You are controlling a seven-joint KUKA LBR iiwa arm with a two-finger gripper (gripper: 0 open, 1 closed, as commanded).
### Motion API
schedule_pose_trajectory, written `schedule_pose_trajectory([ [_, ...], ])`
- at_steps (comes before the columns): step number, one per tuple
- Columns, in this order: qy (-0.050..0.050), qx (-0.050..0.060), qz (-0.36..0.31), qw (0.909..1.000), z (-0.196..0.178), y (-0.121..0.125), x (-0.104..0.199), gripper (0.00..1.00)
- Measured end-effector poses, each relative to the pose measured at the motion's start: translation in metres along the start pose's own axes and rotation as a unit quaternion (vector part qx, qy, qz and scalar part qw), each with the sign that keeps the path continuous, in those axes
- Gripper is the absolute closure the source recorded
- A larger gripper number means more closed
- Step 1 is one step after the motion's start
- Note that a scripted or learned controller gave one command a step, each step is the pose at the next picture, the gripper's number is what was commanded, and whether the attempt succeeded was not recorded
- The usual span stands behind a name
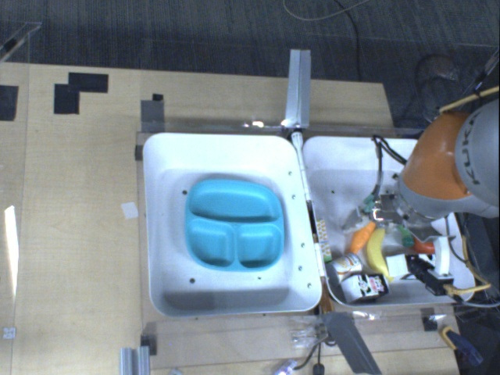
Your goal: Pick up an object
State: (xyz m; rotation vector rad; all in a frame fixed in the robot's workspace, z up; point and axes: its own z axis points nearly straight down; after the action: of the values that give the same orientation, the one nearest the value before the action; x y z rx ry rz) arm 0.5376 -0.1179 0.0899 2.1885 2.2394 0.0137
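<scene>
Left white bin (pixel 160 209) holding a blue three-compartment tray (pixel 233 222), right white bin (pixel 332 162) crowded at its near side — black-and-white packet (pixel 361 283), orange carrot-like piece (pixel 360 236), banana (pixel 377 254) just below the hand (pixel 388 213), grip impossible to tell.

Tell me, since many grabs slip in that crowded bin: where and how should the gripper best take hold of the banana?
Probably across the banana's middle, coming straight down from above. It lies flat and roughly lengthwise toward the bin's near wall, so fingers should close across its narrow width. The carrot crowds its left side and a small dark carton sits at its lower end, so the mid-body looks like the freest spot.
</scene>
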Motion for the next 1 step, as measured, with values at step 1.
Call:
schedule_pose_trajectory([
  [1, 0.001, -0.004, -0.001, 1.0, -0.012, 0.0029, 0.002, 1.0],
])
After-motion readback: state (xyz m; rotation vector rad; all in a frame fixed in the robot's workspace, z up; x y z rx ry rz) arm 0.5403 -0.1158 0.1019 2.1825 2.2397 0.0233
